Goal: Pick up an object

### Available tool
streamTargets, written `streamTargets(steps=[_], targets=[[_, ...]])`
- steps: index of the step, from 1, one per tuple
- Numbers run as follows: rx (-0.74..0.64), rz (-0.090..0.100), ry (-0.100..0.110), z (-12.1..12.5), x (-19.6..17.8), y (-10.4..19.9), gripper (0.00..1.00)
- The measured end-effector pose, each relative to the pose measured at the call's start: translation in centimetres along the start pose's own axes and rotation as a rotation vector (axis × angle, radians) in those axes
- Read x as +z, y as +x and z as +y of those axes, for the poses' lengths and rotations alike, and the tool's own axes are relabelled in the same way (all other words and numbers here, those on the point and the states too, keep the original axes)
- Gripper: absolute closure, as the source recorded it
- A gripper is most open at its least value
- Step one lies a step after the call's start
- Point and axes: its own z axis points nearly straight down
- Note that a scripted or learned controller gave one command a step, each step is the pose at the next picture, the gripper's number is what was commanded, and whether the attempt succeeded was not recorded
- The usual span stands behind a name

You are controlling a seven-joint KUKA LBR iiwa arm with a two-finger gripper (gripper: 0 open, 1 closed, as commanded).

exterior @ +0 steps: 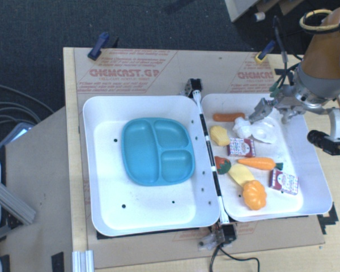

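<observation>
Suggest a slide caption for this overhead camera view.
Robot gripper hovering over toy food in the right bin; blue plate sits left.

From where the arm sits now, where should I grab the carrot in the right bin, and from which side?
Take the carrot across its thick orange middle, coming straight down from above. It lies flat and lengthwise across the right bin, green tip toward the arm's side, so the fingers should close across its narrow width. The milk carton above it and the yellow piece below sit close, so descend carefully.

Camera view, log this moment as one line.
hand over right bin, far end, at white object | nothing seen held | blue tray in left bin
</observation>
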Motion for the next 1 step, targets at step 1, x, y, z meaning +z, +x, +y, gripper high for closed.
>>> streamTargets(steps=[1], targets=[[-0.001,-0.002,-0.004,3.64,10.57,1.56,0.00]])
